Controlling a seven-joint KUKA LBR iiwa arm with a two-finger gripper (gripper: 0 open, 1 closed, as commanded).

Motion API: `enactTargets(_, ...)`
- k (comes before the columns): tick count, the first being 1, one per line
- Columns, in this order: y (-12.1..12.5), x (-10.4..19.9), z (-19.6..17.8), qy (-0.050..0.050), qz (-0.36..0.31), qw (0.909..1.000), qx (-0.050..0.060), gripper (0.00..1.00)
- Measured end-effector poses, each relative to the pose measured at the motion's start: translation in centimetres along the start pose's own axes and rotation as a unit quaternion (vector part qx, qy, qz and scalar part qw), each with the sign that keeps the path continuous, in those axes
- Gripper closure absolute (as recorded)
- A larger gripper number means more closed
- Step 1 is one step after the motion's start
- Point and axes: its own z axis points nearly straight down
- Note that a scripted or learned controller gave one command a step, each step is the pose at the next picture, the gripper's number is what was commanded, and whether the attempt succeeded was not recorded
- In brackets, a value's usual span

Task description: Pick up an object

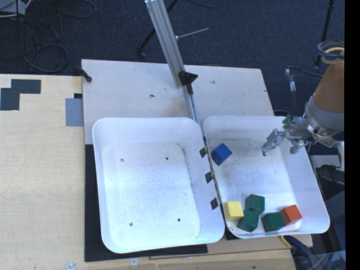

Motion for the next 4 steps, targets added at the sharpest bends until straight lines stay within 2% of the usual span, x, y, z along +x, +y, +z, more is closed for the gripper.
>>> enactTargets(1,-3.9,2.6,5.6,0.002,0.003,1.0,0.004,0.0)
enactTargets(2,-7.8,1.3,10.1,0.001,0.003,1.0,-0.002,0.0)
enactTargets(3,-10.3,7.1,10.0,-0.001,0.001,1.0,-0.004,0.0)
enactTargets(4,-6.1,9.1,10.0,-0.001,0.001,1.0,-0.003,0.0)
